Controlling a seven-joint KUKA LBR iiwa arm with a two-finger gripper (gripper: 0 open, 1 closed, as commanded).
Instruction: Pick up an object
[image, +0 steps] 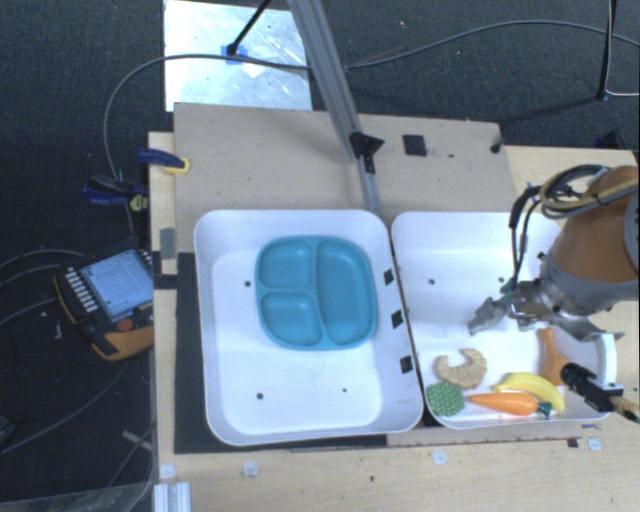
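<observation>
Food toys crowd the right bin's (440, 240) near edge: a green broccoli piece (446, 399), an orange carrot (505, 403), a yellow banana (533, 386) and a tan croissant (461, 367). Just beyond the croissant, apart from it, hangs the gripper (492, 314), low over the bin floor; whether its fingers are spread or closed cannot be told, and nothing shows between them. Farther left, a blue divided plate (317, 292) lies in the left bin (225, 400).
</observation>
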